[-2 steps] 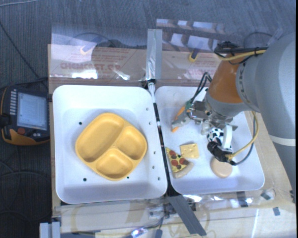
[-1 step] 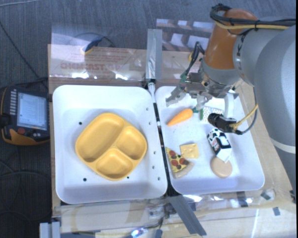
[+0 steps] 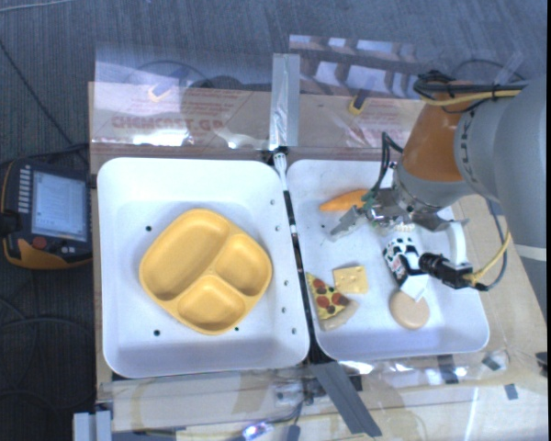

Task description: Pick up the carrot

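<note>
The carrot [image 3: 343, 198] is seen lying near the back of the right bin [image 3: 459, 333], just beside the end effector [image 3: 354, 219]. The end effector is lowered there, presumably for a grasp; its state cannot be told, and no hold is shown.

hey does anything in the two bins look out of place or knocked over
Nothing looks spilled or damaged. The yellow divided plate sits turned at an angle in the left bin. In the right bin, the pizza slice lies against the wall by the divider, and the carrot lies beside the claw.
</note>
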Robot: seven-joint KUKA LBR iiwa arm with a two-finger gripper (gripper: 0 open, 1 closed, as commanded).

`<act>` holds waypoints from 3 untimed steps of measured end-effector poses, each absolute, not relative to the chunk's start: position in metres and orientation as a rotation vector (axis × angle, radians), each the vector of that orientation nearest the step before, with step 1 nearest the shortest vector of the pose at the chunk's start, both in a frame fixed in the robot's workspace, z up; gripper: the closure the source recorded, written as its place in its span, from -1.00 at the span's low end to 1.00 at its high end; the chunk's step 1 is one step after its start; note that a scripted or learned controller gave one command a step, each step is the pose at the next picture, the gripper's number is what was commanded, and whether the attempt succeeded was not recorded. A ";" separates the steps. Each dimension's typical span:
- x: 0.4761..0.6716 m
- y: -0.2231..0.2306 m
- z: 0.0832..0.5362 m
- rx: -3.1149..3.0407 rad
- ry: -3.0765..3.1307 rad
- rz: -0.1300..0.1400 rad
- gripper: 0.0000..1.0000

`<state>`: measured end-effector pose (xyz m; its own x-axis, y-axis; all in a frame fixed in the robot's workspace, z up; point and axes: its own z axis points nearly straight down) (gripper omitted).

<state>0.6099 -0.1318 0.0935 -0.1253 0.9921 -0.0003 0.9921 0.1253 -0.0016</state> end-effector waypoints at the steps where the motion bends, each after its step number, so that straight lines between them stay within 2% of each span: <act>1: 0.662 -0.147 0.164 -1.690 -2.650 0.003 -1.00; 2: 0.662 -0.146 0.173 -1.690 -2.652 0.002 1.00; 3: 0.662 -0.146 0.173 -1.689 -2.652 0.002 -1.00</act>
<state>0.6622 -0.1460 0.1730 -0.4226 0.9063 -0.0027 0.9063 0.4226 0.0005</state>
